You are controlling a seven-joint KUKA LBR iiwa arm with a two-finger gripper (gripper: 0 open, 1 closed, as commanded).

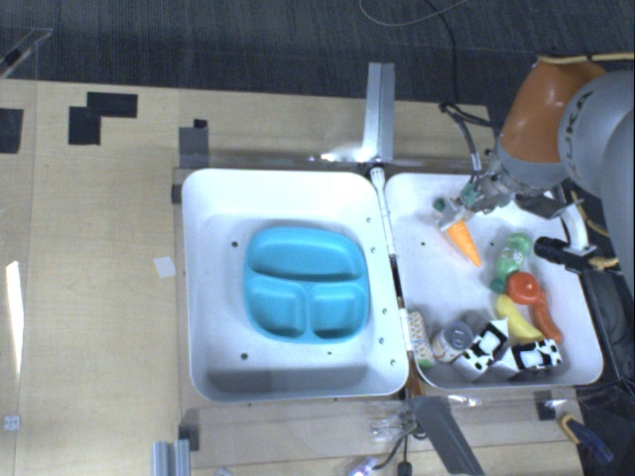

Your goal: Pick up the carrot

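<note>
The carrot [463, 241], a small orange cone with a green top, lies in the upper left part of the right bin [417, 266], tip pointing toward the front right. My gripper [472, 198] hangs right over the carrot's green end, at or just above it. From this angle the grey wrist covers its tips, and I cannot see whether the carrot is gripped.
A green bottle [511, 256], a red-orange tomato [523, 288], a yellow banana [508, 310], a can [456, 337] and two black-and-white toys [488, 345] crowd the right bin's front right. The left bin [213, 266] holds a blue divided tray [305, 284].
</note>
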